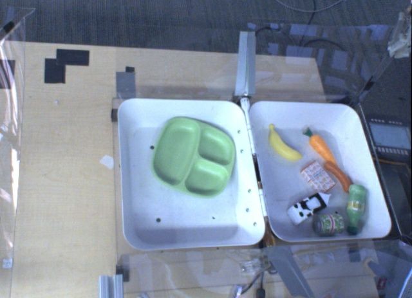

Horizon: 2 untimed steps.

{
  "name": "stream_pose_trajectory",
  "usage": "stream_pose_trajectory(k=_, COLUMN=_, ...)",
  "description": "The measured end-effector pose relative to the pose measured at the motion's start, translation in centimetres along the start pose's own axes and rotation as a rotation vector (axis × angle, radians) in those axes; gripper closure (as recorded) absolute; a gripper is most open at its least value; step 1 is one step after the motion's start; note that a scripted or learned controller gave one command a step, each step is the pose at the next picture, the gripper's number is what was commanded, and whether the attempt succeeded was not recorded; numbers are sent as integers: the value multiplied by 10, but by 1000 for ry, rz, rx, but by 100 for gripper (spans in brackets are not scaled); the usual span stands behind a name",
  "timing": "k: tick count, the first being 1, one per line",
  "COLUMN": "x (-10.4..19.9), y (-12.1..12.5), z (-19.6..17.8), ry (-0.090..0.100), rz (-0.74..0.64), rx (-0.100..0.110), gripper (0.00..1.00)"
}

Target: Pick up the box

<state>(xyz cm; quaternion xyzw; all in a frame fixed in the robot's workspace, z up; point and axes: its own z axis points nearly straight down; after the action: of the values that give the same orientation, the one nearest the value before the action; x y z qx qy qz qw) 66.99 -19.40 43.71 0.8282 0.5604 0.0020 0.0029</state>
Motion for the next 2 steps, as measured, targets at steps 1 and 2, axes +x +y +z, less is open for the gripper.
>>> stream_pose_trajectory(k=1, x=4, y=1, z=-11, ry=-1, rz=-12, rx=-3, gripper=100)
stream_pose_trajectory(k=2, x=7, y=1, z=-22, ry=-2, rz=-24, rx=-8, gripper=100)
